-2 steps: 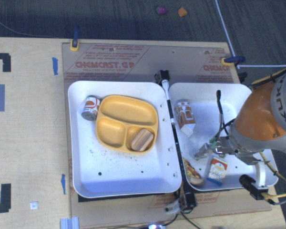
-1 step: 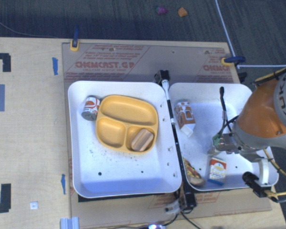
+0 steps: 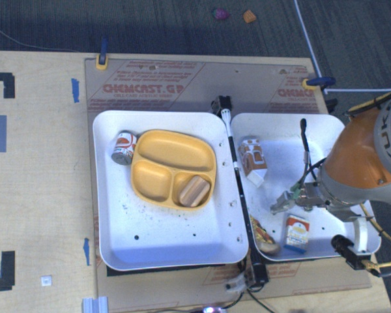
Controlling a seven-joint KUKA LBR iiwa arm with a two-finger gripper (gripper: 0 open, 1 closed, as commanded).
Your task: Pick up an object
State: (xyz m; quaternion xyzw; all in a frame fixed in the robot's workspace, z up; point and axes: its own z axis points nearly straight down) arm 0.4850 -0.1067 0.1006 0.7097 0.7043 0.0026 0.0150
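Two white bins sit on the worktop (image 3: 39, 194); at 3 o'clock the pincer (image 3: 281, 204) hangs blurred, and whether it is spread cannot be told, the arm (image 3: 362, 155) cut off.

1. The arm (image 3: 371, 155) is grey up top with a fat orange band.
2. Thin black cables run around its wrist.
3. The small metal gripper (image 3: 283, 203) looks silvery-grey.

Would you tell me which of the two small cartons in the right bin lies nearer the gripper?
The white-and-orange carton, just below the gripper; the brown one lies farther up.
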